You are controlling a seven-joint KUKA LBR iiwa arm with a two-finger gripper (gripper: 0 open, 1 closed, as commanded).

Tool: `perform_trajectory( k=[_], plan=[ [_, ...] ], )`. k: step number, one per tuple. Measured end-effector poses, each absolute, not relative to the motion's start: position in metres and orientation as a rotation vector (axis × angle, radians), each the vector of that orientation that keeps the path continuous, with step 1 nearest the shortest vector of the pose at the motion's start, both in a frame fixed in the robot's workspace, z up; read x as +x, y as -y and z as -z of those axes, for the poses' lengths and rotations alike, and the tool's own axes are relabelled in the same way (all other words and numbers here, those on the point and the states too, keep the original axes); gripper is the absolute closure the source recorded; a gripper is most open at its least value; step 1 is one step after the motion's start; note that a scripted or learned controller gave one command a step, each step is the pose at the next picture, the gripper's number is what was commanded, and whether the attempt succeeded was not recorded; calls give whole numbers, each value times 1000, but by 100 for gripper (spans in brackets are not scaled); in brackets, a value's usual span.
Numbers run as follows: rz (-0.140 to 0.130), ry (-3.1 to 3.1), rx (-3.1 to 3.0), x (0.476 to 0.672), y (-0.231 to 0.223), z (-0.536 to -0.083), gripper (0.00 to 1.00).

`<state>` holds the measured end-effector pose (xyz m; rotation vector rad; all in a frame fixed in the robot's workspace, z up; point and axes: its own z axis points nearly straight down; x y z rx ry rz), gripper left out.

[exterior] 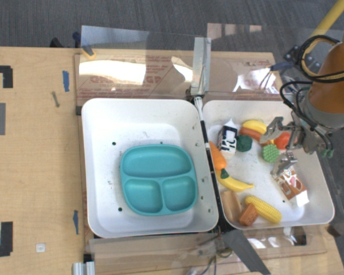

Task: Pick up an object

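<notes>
A: We see two white bins side by side on the desk (28,153). The left bin (97,125) holds a teal divided plate (158,178).

B: And the right bin (321,205) carries the toys. We count a yellow banana (236,183) near the middle wall, an orange carrot (218,157) just above it, and a corn cob (264,208) toward the near edge with a brown piece (248,214) beside it.

A: Further back we have a black-and-white carton (229,138), a dark green piece (243,144) touching it, and a yellow-and-orange item (254,128). A green studded piece (270,153) lies just right of those, and a red-and-white packet (291,185) sits toward the right wall.

B: The arm (327,90) reaches in from the right, and the gripper (290,137) hangs over the bin's far right part, beside the green studded piece.

A: How wide it stands, or whether anything sits in it, we cannot tell; something orange-red shows there, blurred.
</notes>
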<state>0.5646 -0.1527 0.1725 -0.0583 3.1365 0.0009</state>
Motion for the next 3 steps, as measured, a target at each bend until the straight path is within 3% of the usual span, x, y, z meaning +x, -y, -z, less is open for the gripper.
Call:
perform_trajectory(
  k=[1,2,3],
  plan=[
    [2,-3131,12,540,178,-89,0],
    [-2,-3129,-38,621,121,-88,0],
    [3,-3140,-76,665,110,-88,0]
  ],
)
